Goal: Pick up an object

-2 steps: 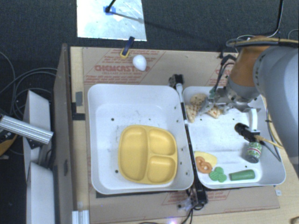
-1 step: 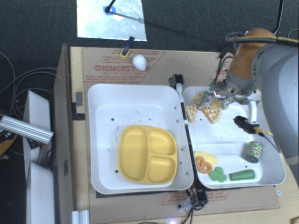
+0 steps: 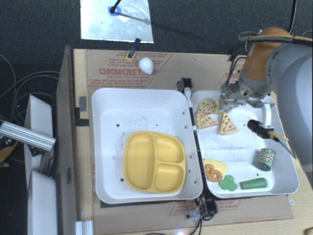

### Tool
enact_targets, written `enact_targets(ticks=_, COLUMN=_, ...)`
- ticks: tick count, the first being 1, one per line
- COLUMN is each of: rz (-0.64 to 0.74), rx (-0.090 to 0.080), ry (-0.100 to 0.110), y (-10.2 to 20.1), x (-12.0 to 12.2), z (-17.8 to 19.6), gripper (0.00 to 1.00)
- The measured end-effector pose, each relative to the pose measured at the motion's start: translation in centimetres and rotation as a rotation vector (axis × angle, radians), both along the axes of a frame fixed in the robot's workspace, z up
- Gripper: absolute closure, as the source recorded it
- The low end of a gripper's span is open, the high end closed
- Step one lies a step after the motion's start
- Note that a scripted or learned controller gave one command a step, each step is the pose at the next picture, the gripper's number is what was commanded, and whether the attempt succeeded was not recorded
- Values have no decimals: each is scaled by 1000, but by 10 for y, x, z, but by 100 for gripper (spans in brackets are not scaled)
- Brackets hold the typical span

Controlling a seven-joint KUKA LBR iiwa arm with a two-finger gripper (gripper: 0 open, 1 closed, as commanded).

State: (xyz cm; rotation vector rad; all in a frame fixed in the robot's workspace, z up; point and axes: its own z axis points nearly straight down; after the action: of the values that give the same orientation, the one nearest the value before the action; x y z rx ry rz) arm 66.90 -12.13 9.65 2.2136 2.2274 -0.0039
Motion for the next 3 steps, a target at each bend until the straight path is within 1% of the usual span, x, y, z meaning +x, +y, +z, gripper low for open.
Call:
enact_targets(ticks=1, rz=-10, rx=3, ry=3, y=-16, x=-106, z=-12, gripper=100)
enact_targets(ticks=2, rz=-7, rx=-1, ry=-11, y=-34, x=-127, z=100, gripper=100)
enact_targets(ticks=3, rz=-5, rx=2, ry=-3, y=-32, x=-128, z=94, gripper=0)
